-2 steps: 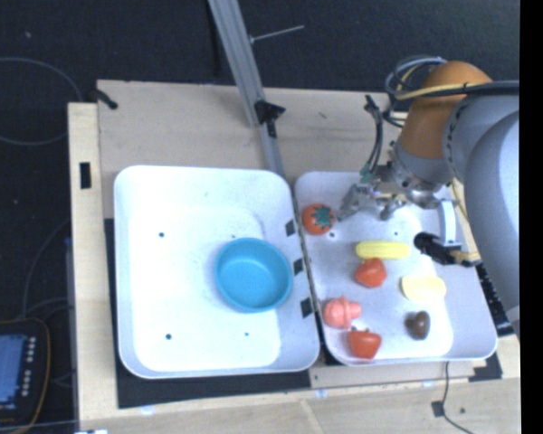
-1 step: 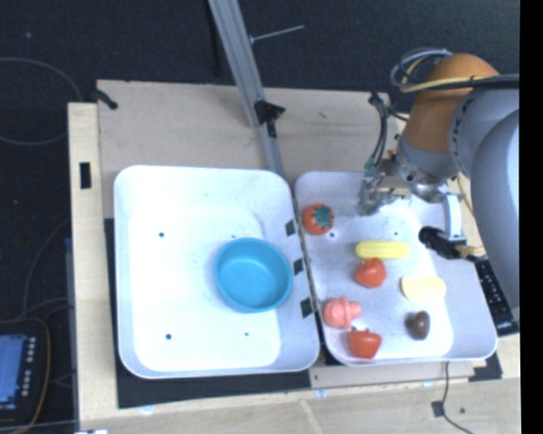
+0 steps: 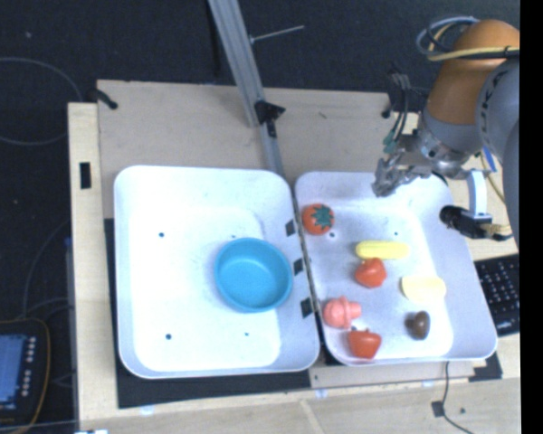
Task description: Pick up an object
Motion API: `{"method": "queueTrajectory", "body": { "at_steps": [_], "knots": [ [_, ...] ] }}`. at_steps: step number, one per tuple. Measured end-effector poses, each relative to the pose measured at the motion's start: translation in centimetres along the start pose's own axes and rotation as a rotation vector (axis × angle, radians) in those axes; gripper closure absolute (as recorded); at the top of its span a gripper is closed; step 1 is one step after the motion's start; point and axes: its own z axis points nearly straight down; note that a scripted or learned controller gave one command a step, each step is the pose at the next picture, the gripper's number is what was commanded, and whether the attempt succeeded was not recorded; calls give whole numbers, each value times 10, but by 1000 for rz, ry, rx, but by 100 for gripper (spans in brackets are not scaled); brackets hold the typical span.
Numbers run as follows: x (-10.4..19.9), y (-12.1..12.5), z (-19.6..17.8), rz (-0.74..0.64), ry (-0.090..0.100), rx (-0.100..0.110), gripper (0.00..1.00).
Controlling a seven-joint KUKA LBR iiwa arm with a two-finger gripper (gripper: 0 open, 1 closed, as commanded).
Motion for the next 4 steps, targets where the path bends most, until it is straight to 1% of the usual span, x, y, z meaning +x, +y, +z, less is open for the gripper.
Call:
{"method": "queueTrajectory", "body": {
  "at_steps": [1,2,3,4],
  "knots": [
    [-1,2,-47,-5,0,2,100],
    [51,3,-61,-9,1,4,100],
    [110,3,-53,-9,2,13,100],
    [170,2,-48,-9,2,15,100]
  ]
}}
